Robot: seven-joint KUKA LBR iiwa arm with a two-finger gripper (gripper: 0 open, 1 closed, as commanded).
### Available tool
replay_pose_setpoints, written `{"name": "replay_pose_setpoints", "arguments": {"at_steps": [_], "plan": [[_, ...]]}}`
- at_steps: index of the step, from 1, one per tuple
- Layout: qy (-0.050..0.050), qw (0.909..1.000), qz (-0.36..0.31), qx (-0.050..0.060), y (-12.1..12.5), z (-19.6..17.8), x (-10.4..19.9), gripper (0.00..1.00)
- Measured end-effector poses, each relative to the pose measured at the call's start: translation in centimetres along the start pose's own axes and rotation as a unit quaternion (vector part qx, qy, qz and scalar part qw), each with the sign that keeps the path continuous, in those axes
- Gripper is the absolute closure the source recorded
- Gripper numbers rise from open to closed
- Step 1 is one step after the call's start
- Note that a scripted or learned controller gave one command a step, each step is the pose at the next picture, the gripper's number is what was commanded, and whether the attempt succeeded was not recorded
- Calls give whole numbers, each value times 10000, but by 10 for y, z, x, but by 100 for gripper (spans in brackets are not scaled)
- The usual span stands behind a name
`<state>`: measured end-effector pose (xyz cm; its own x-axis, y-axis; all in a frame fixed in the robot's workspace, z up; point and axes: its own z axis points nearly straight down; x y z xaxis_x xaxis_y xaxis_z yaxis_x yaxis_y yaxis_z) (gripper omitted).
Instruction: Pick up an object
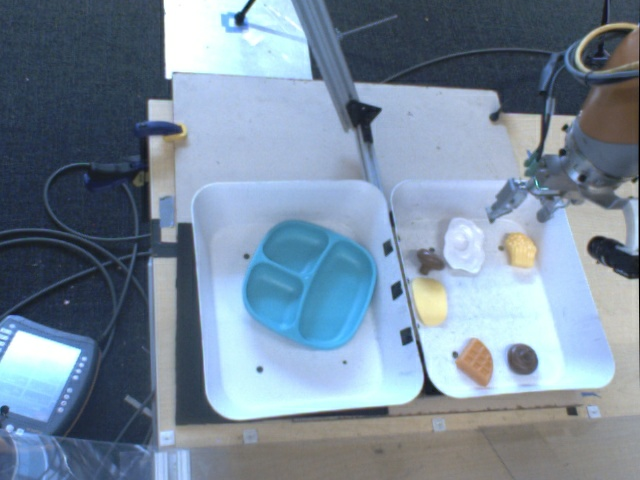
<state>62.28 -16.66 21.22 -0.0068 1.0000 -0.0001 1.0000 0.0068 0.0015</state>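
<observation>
Open floor between scattered toy foods (465, 245)

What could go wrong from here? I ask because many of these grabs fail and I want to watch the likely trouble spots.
1. The gripper hangs near the far rim of the right bin, so it could catch that wall on the way down.
2. The white lump, the small brown piece and the yellow piece lie close together; a grab there may nudge a neighbour.
3. The waffle and brown ball lie near the front wall, leaving little room.
</observation>
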Motion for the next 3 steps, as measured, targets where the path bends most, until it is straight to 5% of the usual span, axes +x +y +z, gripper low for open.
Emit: {"name": "replay_pose_setpoints", "arguments": {"at_steps": [1, 3], "plan": [[-1, 10000, -5, 1, 0, 0, 0, 0], [5, 10000, -8, 25, -6, 97, 15, 0]]}}
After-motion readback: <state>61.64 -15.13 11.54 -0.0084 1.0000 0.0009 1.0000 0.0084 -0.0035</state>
